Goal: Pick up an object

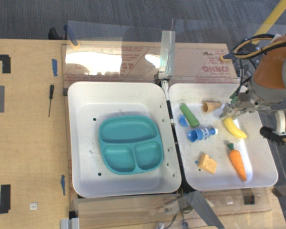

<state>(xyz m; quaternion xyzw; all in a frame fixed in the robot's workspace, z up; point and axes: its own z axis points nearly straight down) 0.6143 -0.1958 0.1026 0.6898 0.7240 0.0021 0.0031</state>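
Touching hand (pixel 229 112) tip: banana (pixel 234 128)

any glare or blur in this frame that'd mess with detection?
Camera view: strong glare on the clear panel behind the left bin; a bright highlight beside the carrot on the right bin floor; the toys look sharp with soft shadows; the gripper area is slightly smeared.

Grey KUKA arm with an orange band above the wrist (pixel 271 73), reaching in from the right edge and bent downward at the wrist. Dark and yellow cables looped over the upper part. Small two-finger metal gripper (pixel 230 109) hanging low at the end, pointed down and leftward. Fingertips too small and blurred to read.
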